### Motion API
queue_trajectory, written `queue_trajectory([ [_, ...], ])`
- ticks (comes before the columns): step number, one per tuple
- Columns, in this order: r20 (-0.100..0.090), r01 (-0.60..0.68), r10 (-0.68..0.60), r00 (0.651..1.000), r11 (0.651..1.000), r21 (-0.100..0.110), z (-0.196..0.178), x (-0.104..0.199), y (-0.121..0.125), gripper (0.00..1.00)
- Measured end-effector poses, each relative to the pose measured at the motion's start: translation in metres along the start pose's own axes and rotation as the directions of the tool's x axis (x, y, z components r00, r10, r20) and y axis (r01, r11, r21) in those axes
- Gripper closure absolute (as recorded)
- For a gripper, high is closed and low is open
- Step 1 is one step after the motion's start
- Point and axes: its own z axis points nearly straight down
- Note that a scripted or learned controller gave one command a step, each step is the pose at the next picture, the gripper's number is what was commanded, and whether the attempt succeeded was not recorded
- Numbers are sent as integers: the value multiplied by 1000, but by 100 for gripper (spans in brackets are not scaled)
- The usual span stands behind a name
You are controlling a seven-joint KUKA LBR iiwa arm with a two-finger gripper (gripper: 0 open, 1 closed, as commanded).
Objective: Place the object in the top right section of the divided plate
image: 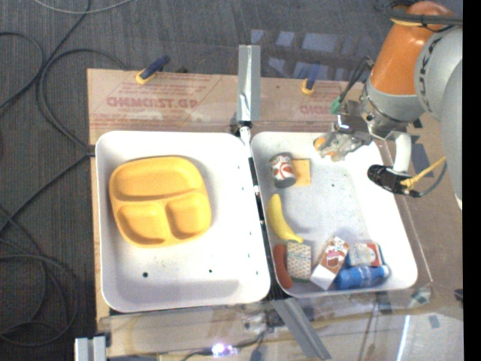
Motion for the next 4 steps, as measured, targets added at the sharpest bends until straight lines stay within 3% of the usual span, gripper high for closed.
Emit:
queue_trajectory([
  [1, -2, 222, -222, 975, 975, 0, 5, 87, 4, 100],
  [2, -3, 193, -193, 981, 981, -1, 4, 179, -12, 100],
  [3, -3, 266, -266, 964, 964, 2, 69, 222, -100, 100],
  [4, -3, 195, -195, 981, 981, 1, 39, 186, -122, 100],
])
